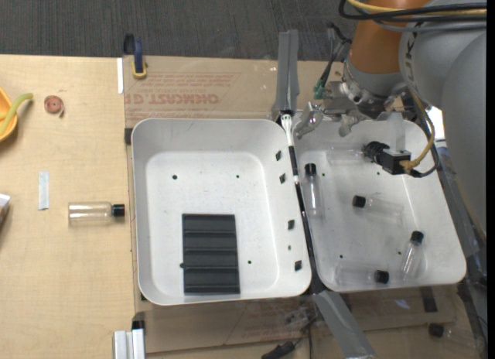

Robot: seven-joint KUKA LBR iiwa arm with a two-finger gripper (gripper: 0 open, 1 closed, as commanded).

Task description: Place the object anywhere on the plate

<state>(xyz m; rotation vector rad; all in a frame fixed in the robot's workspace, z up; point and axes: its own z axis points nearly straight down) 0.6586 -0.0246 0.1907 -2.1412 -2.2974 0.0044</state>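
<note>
Nearest to us, in the left bin, lies the dark ridged plate, flat on the floor close to the near wall. Nothing rests on it, so we judge the placing not yet done.

In the right bin the clear vials with black caps lie scattered on their sides, as loose stock to pick from. One capped vial is by the near wall, and a tilted vial lies just beside it to the right. Further back a third vial lies mid-bin, and a long vial hugs the wall shared with the left bin. All are well apart from the plate, so the task's object is in this bin, on the other side of the dividing walls.

At the far rim the gripper hangs low over the right bin's back corner, under the orange band of the arm. We cannot tell whether it is clenched or released, and we see no vial in it. We read this pose as a reach into the stock bin, since that is where the objects lie.
</note>
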